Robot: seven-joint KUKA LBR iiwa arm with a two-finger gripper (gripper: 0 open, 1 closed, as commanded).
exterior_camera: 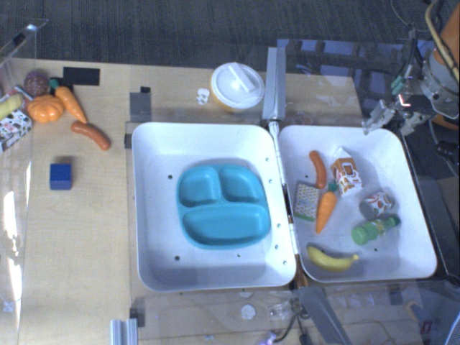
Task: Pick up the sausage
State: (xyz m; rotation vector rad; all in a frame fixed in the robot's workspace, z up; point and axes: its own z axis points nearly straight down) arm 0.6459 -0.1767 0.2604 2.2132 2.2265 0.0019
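Although the task is to pick up the sausage, nothing in the camera view suggests that the lift has begun. Seen from above at a slant, two shallow white bins sit side by side on a pale wooden bench. The left bin (144, 192) holds a blue divided plate (224, 205) and nothing else that I can make out. The right bin (417, 192) holds a jumble of toy food: the sausage (317, 168), orange-red and short, lies near the bin's upper left, running roughly up and down the view. Just beside it to the right is a small white and orange carton (346, 175); below it lie a grey grater (306, 200) and a carrot (325, 208), and further down a can (376, 205), a green bottle (374, 229) and a banana (331, 259). The sausage rests flat on the bin floor, apart from the arm. The gripper (392, 115) hangs at the upper right corner of the right bin, over or just past its rim, well apart from the sausage; its metal parts are small and blurred, and I cannot tell how its tool is set. A second sausage-like toy (91, 135) lies out on the bench far to the left, near a small pumpkin (46, 109) and a blue block (61, 176). I judge that the whole task is left: approach, descent, closing and lift.
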